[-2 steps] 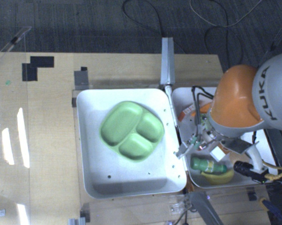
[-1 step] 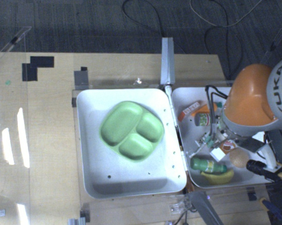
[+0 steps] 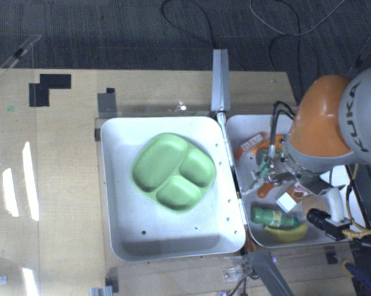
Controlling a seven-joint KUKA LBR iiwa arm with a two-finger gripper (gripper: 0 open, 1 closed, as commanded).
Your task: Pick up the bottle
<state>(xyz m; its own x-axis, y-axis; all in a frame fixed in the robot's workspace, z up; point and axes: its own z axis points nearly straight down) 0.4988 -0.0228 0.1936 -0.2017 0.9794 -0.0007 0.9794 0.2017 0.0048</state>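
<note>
The pale wooden table (image 3: 64, 180) carries two white bins side by side: the right bin (image 3: 253, 233) beneath the claw (image 3: 264, 171), the left bin (image 3: 125, 239) just beside it.

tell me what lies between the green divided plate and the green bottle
In the camera view, the two bins' adjoining white walls lie between the green divided plate and the green bottle.

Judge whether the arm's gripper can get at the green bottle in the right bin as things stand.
Probably yes. The green bottle lies on its side near the right bin's front wall with nothing on top; the gripper hangs just behind it. The banana alongside may crowd a finger.
</note>
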